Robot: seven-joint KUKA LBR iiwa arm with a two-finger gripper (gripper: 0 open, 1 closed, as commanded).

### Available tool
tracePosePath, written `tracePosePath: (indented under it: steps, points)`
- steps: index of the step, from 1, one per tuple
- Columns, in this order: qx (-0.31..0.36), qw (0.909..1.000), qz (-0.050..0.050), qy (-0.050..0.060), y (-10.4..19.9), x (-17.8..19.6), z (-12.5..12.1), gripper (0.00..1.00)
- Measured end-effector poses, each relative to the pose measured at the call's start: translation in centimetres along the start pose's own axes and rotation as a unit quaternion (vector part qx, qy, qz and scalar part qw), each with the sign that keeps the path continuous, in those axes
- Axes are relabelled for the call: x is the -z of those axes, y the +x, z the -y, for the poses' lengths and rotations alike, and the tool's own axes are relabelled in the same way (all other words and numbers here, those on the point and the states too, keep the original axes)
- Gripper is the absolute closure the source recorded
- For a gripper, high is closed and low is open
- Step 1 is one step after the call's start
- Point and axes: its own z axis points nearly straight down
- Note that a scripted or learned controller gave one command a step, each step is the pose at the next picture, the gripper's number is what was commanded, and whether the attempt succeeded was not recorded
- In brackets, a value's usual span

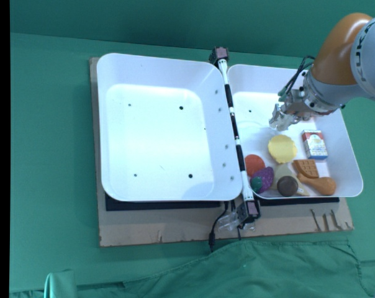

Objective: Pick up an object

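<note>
My gripper [281, 120] hangs over the right bin [253, 89], just above and slightly behind a round yellow object [282, 148]. Nothing shows between its tips. To the yellow piece's right lies a small red and white box [315, 144]. Near the bin's front edge sit an orange waffle-like piece [305, 166], an orange drumstick shape [320, 184], a brown round object [287, 185], a red-orange disc [254, 164] and a purple object [264, 178] with a small red and green piece beside it.
The left bin [159, 135] is at the left, separated from the right bin by a black and white rail [233, 117]. Both bins rest on a brown board [175, 228] over green cloth.
</note>
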Motion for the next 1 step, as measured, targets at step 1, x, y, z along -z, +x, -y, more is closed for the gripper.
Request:
tracePosePath:
  steps: [1]
  points:
    - [0.002, 1.0000, -0.001, 0.005, -1.20, 5.90, -0.28, 1.00]
